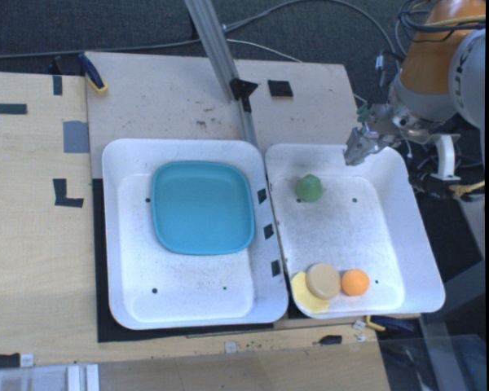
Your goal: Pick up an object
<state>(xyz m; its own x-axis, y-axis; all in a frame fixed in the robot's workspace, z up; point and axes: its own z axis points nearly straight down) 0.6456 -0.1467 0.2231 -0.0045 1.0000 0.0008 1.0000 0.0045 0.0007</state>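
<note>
The gripper is seen hanging over the far rim of the right bin, near its far right corner; whether it is open or shut cannot be told at this res, and nothing is seen held in it. Nearest to it, a bit to the left and slightly nearer the camera, a small green object lies on the bin floor — round-ish, prob. a soft or plastic toy piece, judged light and not fragile. It is likely the easiest pick: free on all sides, well apart from the walls, so it could be straddled across its middle from above; some rolling is to be expected if touched off-centre. Farther from the gripper, at the near wall of the same bin, three things are crowded: an orange ball, a tan round piece touching or just beside it, and a yellow flat piece partly under the tan one. The ball is judged smooth, light, apt to slip; the cluster and the near wall leave little room for a clean grasp. Farthest off, in the left bin, a blue plate lies flat — stiff, shallow, hard to take except by its rim.
</note>
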